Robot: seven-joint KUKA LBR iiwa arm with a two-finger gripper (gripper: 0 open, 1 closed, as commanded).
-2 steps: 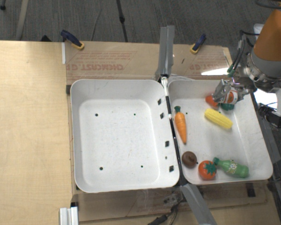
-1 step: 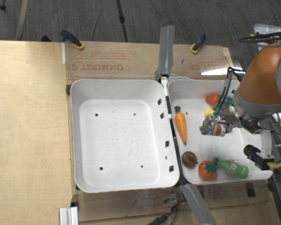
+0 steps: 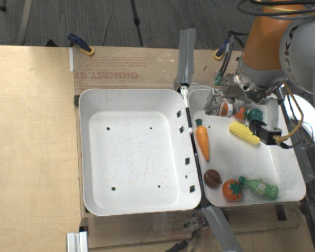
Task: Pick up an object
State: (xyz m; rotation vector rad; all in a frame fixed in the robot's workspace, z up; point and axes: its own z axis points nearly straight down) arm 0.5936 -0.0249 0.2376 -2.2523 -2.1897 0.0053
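Note:
In the right bin (image 3: 283,164), an orange carrot (image 3: 202,142) lies along the left wall. A yellow corn cob (image 3: 244,133) lies near the back, a brown round piece (image 3: 212,178) and a red tomato (image 3: 232,189) at the front, and a green bottle (image 3: 261,188) lies on its side beside the tomato. My gripper (image 3: 219,103) hangs low over the bin's back left corner, under the orange-banded wrist (image 3: 268,33). A small red and white object (image 3: 227,109) sits right beside it, and a teal piece (image 3: 255,114) lies just to the right, partly hidden by the arm.
The left bin (image 3: 134,148) stands beside the right one, with a grey divider post (image 3: 186,56) behind the seam. Cables (image 3: 291,127) hang from the arm over the right bin's back right. Two clamps (image 3: 81,44) hold the cardboard at the back.

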